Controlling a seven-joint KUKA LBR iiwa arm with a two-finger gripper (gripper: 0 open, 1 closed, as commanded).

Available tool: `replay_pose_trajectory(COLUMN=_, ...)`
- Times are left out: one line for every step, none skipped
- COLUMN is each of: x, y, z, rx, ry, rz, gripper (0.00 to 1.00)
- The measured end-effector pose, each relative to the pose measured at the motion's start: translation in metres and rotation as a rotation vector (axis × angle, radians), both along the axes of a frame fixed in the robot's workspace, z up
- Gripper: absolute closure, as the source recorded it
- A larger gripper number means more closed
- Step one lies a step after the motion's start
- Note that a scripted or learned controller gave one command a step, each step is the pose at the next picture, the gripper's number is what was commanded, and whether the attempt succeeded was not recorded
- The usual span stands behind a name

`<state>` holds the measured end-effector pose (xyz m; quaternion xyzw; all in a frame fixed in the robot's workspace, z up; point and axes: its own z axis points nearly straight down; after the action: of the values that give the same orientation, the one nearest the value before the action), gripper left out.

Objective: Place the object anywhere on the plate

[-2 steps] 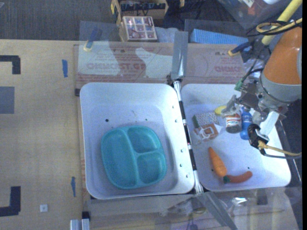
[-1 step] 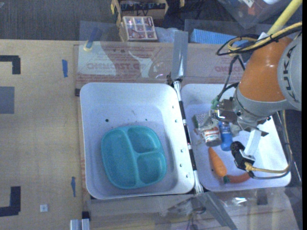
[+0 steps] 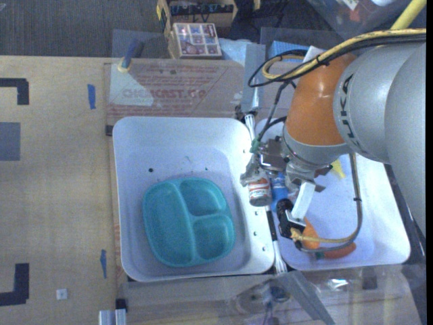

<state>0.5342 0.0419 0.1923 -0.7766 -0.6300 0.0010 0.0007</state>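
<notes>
A teal divided plate (image 3: 188, 221) lies in the left white bin (image 3: 135, 147), towards its front. My gripper (image 3: 260, 179) hangs over the rim between the two bins, just right of the plate. It is shut on a small white can with a red band (image 3: 258, 193), which hangs upright from the fingertips above the dividing rim. A blue piece (image 3: 279, 188) shows right beside the can; what it is I cannot make out.
An orange carrot-like object (image 3: 327, 249) lies at the front of the right bin (image 3: 379, 235), and something yellow (image 3: 337, 171) peeks out beneath the arm. A brown cardboard sheet (image 3: 169, 90) lies behind the left bin, with boxes beyond it.
</notes>
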Motion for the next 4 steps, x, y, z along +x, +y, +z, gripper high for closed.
replay_pose_trajectory(x=-0.006, y=0.047, z=-0.039, rx=-0.011, ry=-0.012, rz=0.049, gripper=1.0)
replay_pose_trajectory(x=-0.014, y=0.056, z=-0.039, rx=-0.032, ry=-0.029, rz=0.019, gripper=1.0)
replay_pose_trajectory(x=-0.013, y=0.057, z=-0.053, rx=-0.026, ry=-0.022, rz=0.172, gripper=1.0)
replay_pose_trajectory(x=-0.009, y=0.058, z=-0.057, rx=-0.027, ry=0.0, rz=0.312, gripper=1.0)
